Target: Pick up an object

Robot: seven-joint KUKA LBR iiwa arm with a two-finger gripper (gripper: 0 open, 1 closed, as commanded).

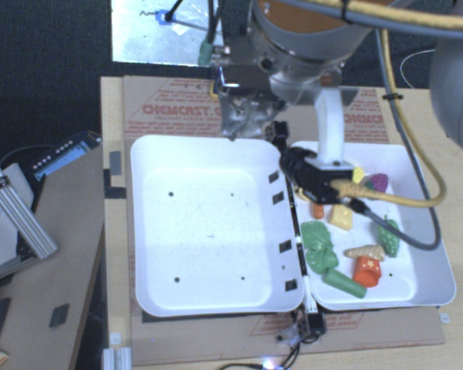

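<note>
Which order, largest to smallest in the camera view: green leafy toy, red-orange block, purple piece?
1. green leafy toy
2. red-orange block
3. purple piece, close to the block in size and farther back, so unsure

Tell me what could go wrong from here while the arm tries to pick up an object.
1. The gripper is over the far rim of the left bin; descending here, it may hit the rim.
2. In the right bin, the green leaf toy, yellow block and red block lie close together, so a grasp could push neighbours.
</note>
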